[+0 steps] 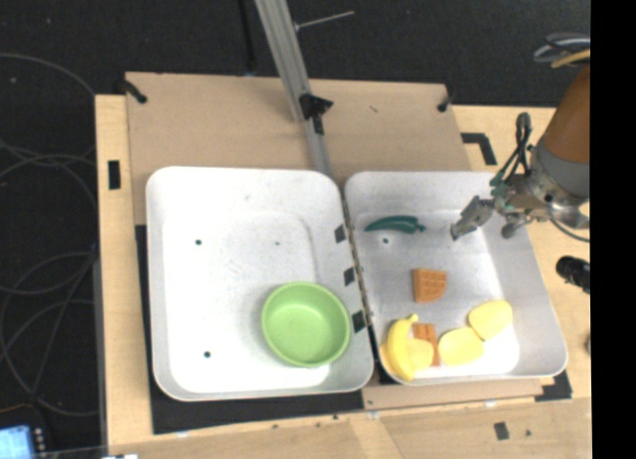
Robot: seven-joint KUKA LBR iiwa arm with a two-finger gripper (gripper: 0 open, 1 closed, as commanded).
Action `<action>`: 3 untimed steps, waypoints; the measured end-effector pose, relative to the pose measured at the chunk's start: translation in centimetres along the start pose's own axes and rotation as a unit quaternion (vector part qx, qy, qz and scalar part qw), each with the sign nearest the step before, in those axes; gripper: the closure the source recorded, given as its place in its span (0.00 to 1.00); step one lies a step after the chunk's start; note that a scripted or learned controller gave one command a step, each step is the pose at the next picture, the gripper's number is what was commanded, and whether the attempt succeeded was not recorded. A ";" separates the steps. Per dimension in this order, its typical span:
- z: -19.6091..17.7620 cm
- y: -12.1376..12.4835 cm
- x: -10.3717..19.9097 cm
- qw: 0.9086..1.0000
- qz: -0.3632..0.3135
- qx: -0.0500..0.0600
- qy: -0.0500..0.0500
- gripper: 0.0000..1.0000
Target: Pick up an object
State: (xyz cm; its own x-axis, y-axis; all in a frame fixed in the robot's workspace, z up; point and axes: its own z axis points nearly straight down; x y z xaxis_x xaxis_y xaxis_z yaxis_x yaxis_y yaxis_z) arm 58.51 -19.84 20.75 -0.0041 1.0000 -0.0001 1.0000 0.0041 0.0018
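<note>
No object is lifted yet: the claw (pixel 484 217) hangs at the right bin (pixel 517 194) upper edge, state indeterminable, probably empty, while 1 orange block (pixel 429 284) lies mid-bin and the green bowl (pixel 305 323) occupies the left bin (pixel 219 209).

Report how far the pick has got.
Done: the gripper is over the right bin, near its upper right. In hand: nothing between its fingers. Left: the whole pick; the green tool, orange block and yellow pieces all lie in the bin.
</note>
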 end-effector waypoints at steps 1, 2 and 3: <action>0.0 0.0 0.0 1.000 0.000 0.000 0.000 0.00; 5.6 -0.9 -0.7 1.000 0.002 0.003 -0.001 0.00; 10.8 -1.0 -0.9 1.000 0.003 0.002 -0.001 0.00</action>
State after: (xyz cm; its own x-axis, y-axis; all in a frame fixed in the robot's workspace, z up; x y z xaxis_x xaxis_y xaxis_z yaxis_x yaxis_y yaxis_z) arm 57.57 -20.73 9.96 0.0012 1.0000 -0.0028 1.0000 -0.0012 -0.0014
